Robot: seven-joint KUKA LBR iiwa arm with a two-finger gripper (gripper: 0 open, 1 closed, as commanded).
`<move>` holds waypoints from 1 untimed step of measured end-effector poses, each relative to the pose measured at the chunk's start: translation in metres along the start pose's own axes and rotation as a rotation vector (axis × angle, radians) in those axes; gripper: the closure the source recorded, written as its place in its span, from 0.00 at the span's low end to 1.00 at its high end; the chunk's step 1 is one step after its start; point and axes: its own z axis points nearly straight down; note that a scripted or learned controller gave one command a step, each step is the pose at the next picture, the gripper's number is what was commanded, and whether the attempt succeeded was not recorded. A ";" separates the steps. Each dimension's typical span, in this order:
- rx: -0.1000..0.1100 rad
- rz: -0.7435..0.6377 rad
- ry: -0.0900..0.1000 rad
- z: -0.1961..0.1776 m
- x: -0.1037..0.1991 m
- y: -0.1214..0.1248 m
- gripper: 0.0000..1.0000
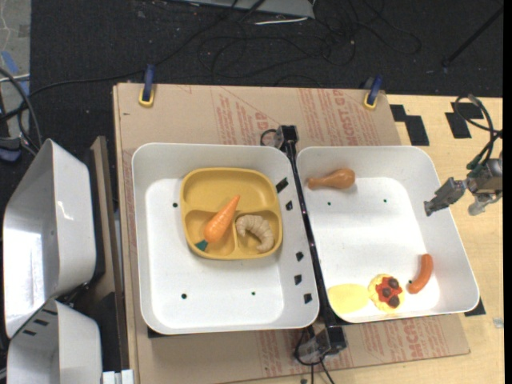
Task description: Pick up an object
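The right bin point(364, 234) holds a brown chicken drumstick point(332, 180) at its far left, an orange-red sausage point(421, 273) at its near right, a pale yellow flat piece point(349, 297) and a small pizza-like piece with red topping point(387, 290) at its near edge. In the left bin point(160, 278) a yellow divided plate point(200, 186) carries a carrot point(222, 219) and a beige shrimp-like piece point(256, 231). My gripper point(459, 204) hangs over the right bin's right rim, open, nothing between its fingers, well above the sausage.
Both bins rest on a cardboard sheet point(336, 110) held by two clamps at the far edge. Black clips point(299, 238) line the seam between the bins. White containers point(44, 230) stand off the bench to the left.
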 end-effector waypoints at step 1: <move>-0.010 -0.003 -0.003 -0.005 0.001 0.002 0.00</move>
